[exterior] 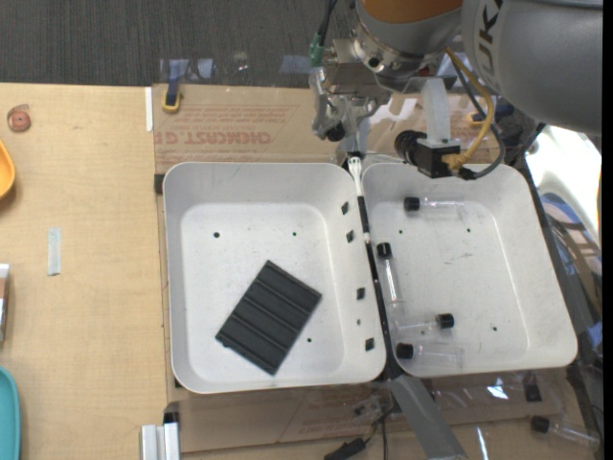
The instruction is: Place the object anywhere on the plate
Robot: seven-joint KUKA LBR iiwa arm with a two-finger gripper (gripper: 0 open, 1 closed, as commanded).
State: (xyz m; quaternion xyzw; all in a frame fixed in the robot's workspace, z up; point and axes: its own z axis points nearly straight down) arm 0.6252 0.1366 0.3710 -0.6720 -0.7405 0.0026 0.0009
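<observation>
Pale wooden desk (86, 257) under two shallow white bins set side by side, dark woven backdrop along the far edge. Flattened brown cardboard (239, 127) behind the left bin, printed in red, upside down and mirrored from this angle, reading roughly "CHEMCAST GP"; smaller print beneath too fine to read. Left bin (177, 276) holding a dark, ribbed rectangular plate (269, 315), lying flat and turned diagonally, toward the near middle of the bin floor. Right bin (536, 286) holding several clear tubes with black caps: one (433, 202) near the far wall, one (387, 274) running along the left wall, one (426, 326) near the middle of the near half, one (428, 355) by the near left corner. Which of these counts as the object: cannot tell. All of them well apart from the plate, in the other bin. Grey arm (536, 36) with an orange band entering at top right, partial white lettering on its side, unreadable. Tool (352, 127) hanging above the far rim where the two bins meet; finger spacing blurred and dark, so cannot tell whether wide or narrow. Orange (5, 175) and teal (8, 415) shapes cut off at the left edge.
</observation>
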